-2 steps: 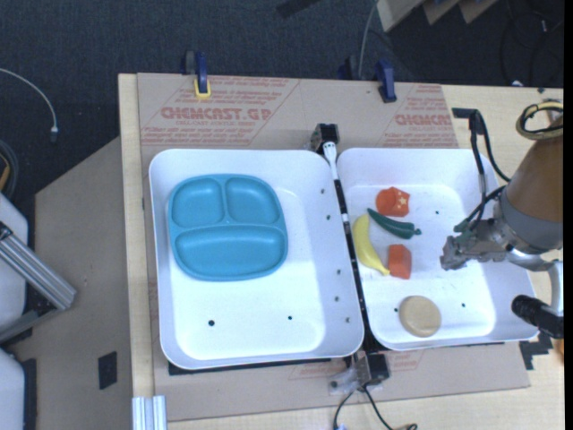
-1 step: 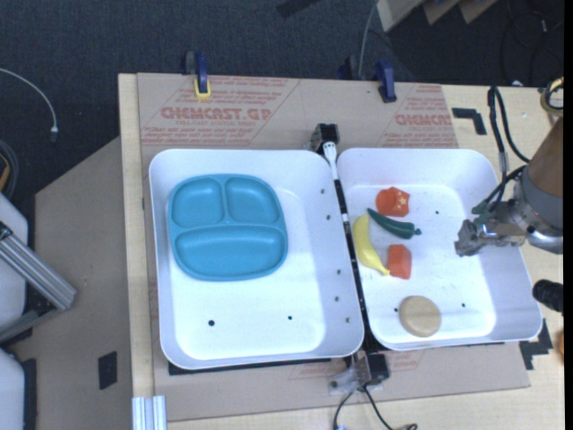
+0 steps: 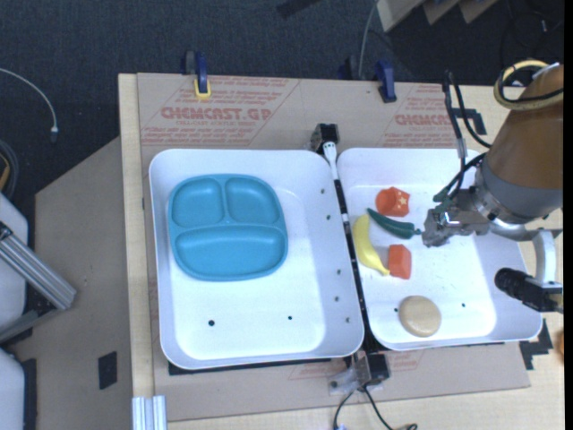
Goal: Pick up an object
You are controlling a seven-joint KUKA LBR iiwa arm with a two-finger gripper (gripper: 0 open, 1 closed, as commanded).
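In the right bin (image 3: 483,325) lie a red tomato-like piece (image 3: 392,202), a green pepper-like strip (image 3: 391,225), a yellow banana (image 3: 365,245), a small orange-red block (image 3: 399,262) and a tan round bun (image 3: 419,316). My gripper (image 3: 436,230) hangs over the right bin, just right of the green strip's end. It is above and to the right of the orange-red block.
The left bin (image 3: 309,321) holds a blue divided plate (image 3: 228,226). A black divider (image 3: 340,213) runs between the bins. The arm's orange and grey body (image 3: 528,164) covers the right bin's far right side. Blue clamps (image 3: 199,72) sit at the board's back edge.
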